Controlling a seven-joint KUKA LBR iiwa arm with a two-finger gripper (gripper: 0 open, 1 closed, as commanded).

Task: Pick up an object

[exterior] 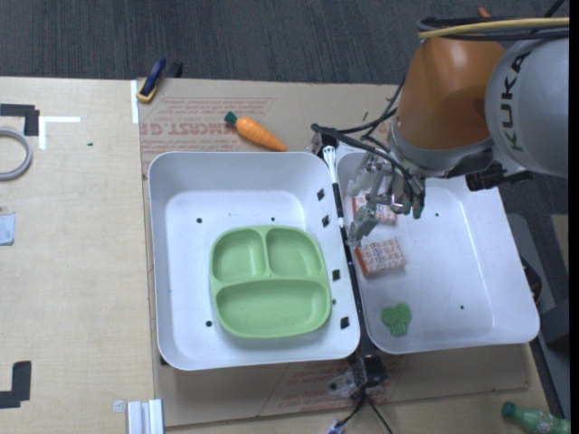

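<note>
Holding a green plate (270,283) in the left bin (172,242); box (380,257) and broccoli (395,318) right, my fingers (378,208) above, spread unclear.

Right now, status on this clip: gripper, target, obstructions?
Gripper low in right bin, fingers unreadable. Red-and-white box just below it, green piece nearer. Divider wall close alongside.

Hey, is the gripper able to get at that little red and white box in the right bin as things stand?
Probably yes. The gripper hangs just above the box in the right bin, and nothing lies on top of it; the green toy sits apart, nearer the front.
</note>
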